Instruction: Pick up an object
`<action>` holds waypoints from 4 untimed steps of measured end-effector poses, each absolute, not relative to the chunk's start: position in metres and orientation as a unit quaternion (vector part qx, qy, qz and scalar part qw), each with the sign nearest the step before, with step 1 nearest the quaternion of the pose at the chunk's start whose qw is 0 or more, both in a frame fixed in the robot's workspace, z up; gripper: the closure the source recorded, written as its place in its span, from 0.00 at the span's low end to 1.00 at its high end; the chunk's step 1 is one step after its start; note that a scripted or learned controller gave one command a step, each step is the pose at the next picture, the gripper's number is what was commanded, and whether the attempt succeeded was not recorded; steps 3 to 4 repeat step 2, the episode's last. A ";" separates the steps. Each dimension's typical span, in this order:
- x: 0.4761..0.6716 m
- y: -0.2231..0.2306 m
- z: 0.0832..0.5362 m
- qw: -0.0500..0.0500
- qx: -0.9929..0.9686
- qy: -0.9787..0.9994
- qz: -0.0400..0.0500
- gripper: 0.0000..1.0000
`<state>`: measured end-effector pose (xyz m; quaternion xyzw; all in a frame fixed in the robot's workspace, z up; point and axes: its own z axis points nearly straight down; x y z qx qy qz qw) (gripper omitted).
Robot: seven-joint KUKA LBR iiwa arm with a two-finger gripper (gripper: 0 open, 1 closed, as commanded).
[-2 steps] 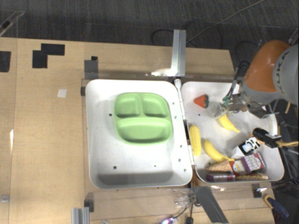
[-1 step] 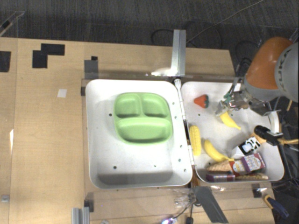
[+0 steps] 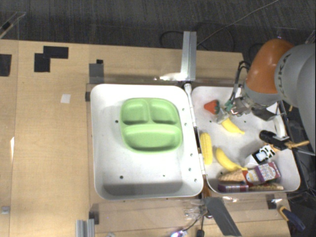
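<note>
- Camera view, general layout: a pale wooden worktop [image 3: 49, 132] bears two shallow white bins side by side, the left bin [image 3: 103, 147] and the right bin [image 3: 210, 90]. The corn cob [image 3: 206, 148] serves as the landmark. It lies lengthwise just inside the right bin's left wall.
- Left bin: a green plate [image 3: 148, 125] with three compartments lies flat, on the far side of the wall from the corn cob and well to its left.
- Arm: the grey arm [image 3: 298, 73] with its orange band [image 3: 266, 65] reaches in from the right, up and to the right of the corn cob.
- Gripper [image 3: 226, 111]: it sits low over the right bin, up and just to the right of the corn cob's upper end. Whether it is wide or narrow cannot be told, and nothing can be seen held in it.
- Candidate objects nearest the gripper: a small banana [image 3: 233, 127] lies up and to the right of the corn cob, directly below the gripper. A red piece [image 3: 211, 106] lies above the cob's upper end, just left of the gripper.
- Other objects in the right bin: a second banana [image 3: 226, 159] lies just right of the corn cob's lower end. A printed packet [image 3: 262, 173] lies further right of it, and a dark bar [image 3: 242, 186] lies below and to the right of the cob, along the near wall.
</note>
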<state>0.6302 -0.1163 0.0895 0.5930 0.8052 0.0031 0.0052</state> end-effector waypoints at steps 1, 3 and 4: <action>0.662 -0.051 0.221 0.004 0.619 0.785 0.003 1.00; 0.663 -0.050 0.233 0.006 0.617 0.787 0.005 1.00; 0.663 -0.050 0.233 0.006 0.617 0.787 0.005 1.00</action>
